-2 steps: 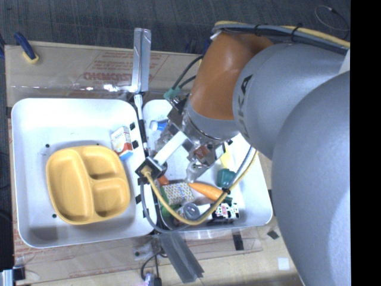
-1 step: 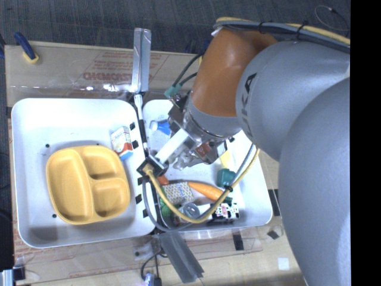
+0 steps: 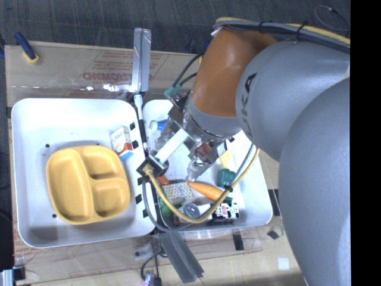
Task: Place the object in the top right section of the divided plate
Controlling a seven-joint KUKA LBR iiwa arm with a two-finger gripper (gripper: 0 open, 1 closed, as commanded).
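The gripper point(image 3: 193, 159) is low inside the right white bin point(image 3: 257, 210), among a crowded pile with an orange carrot-shaped toy point(image 3: 205, 189). I cannot tell its state. The yellow divided plastic plate point(image 3: 88, 183) lies in the left white bin point(image 3: 36, 124). In such clutter, a grasp may slip or catch two items.

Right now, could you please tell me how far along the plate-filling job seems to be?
Nothing looks done yet: the yellow divided plate in the left bin has no object in its top right section. In hand: the gripper is low over the cluttered right bin, beside the carrot. Left: securing an object, carrying it across and placing it.
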